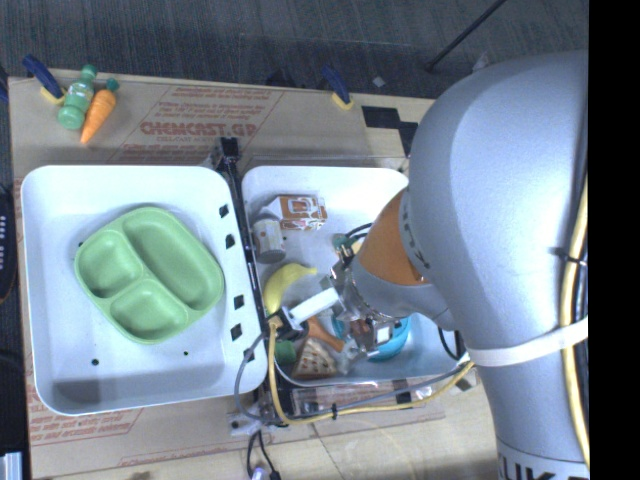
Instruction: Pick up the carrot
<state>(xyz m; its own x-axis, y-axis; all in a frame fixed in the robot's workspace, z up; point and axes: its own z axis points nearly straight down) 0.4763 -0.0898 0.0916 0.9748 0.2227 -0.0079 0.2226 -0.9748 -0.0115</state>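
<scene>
The task is not finished, as far as you can see here. The end effector (348,320) hangs low over the right bin (330,180), at about 5 o'clock from the middle of the view, among the clutter there. The wrist covers it, so I cannot tell if it is apart, together or clamped on something. You should not count anything as picked.

Just beside the end effector, on its 9 o'clock side, a short orange piece (320,330) shows under a white part of the tool. I judge that this is the carrot you want, but most of it is hidden and I am not sure. What shows seems to run from 10 o'clock to 4 o'clock, and I cannot tell which end is the tip. It lies near a yellow banana (285,280) at its 11 o'clock and a blue bowl (392,340) at its 3 o'clock.

A second toy carrot (97,116) is plain to see on the bench (190,123), far at 10 o'clock, outside both bins and touching a green bottle (73,103). Its long axis goes from 1 o'clock to 7 o'clock, leaves up at 1, tip down at 7.

The grasp, the lift and a check that it holds are all still to do.
</scene>
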